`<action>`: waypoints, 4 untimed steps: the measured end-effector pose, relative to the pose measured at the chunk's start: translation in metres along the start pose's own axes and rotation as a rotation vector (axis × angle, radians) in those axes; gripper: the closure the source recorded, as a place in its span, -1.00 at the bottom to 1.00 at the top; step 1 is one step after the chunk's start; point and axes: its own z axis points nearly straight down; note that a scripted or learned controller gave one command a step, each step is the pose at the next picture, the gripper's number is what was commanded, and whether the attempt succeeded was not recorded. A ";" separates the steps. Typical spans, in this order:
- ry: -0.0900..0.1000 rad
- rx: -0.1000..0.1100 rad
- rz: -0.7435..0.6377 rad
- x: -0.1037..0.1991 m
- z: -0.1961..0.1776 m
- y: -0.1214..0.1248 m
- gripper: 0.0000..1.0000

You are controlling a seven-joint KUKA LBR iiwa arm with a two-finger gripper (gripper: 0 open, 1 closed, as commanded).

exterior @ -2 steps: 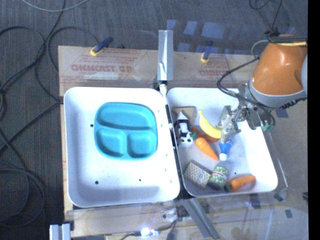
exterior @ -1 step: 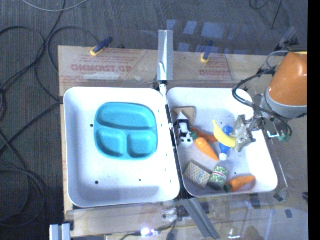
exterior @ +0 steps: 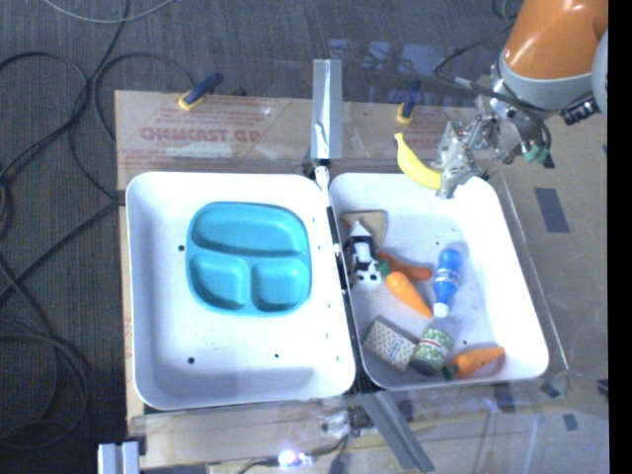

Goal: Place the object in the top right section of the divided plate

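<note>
Your end effector hangs over the far rim of the right bin, and a yellow banana sits at its fingertips, curving away to the left of them. It looks pinched by one end between the fingers, though the contact is small and you should not take the grip as certain. The divided plate lies well off to the left of the end effector and nearer the camera, in the left bin. Its top right section is the edge closest to you, so the carry runs leftward across the rims between the bins.
</note>
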 end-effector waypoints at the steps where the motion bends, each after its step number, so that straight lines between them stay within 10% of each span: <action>1: 0.005 -0.001 0.087 0.096 0.064 0.023 1.00; 2: 0.003 0.003 0.189 0.133 0.036 -0.062 1.00; 3: 0.006 0.000 0.142 0.178 0.018 0.083 1.00; 4: 0.002 0.002 -0.012 0.164 -0.057 0.026 1.00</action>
